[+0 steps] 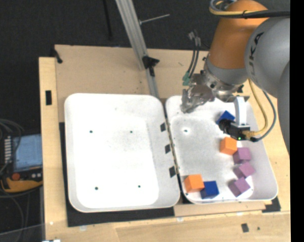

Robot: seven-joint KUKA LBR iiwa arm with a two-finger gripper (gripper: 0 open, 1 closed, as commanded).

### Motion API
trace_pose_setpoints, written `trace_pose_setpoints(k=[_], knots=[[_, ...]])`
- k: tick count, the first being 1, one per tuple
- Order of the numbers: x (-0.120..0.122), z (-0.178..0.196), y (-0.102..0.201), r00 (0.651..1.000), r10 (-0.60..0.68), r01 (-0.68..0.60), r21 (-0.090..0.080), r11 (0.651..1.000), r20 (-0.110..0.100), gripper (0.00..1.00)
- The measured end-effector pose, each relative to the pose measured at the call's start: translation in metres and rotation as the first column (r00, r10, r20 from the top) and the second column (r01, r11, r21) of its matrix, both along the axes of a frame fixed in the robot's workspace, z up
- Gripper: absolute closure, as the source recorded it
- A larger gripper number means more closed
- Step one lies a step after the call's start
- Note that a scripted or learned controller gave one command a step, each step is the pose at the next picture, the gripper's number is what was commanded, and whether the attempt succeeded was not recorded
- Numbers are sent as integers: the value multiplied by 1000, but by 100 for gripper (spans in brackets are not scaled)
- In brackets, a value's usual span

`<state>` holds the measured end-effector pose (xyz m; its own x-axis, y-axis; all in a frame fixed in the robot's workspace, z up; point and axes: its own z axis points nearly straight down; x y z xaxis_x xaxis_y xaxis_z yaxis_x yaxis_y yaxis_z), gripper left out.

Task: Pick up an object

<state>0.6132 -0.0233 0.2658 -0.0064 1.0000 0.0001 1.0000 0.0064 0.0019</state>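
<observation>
Nearest the front rim of the right bin (272, 188) sit an orange block (194, 182) and a blue block (209, 189), touching side by side. Just to their right lies a purple block (239, 186), with two more purple blocks (244, 169) (242, 155) stacked back along the right wall. Behind those is a second orange block (228, 145), then another blue block (226, 118) close to my wrist hardware. All look like small foam or light plastic cubes: light, stiff enough, flat-faced, best pinched across two opposite sides. The front orange block seems the easiest, since its left face is free. My fingers (191, 103) hang over the far left corner of this bin, near no block and grasping nothing; whether they are spread or clenched I cannot tell. The left bin (71, 135) lies beside it on the surface (91, 69).
</observation>
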Motion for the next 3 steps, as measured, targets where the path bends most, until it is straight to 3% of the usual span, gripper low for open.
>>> trace_pose_setpoints(k=[2,3], knots=[[20,3,102,1000,0,0,0,1000,0,100],[20,3,98,1000,-3,3,-3,1000,-1,0]])
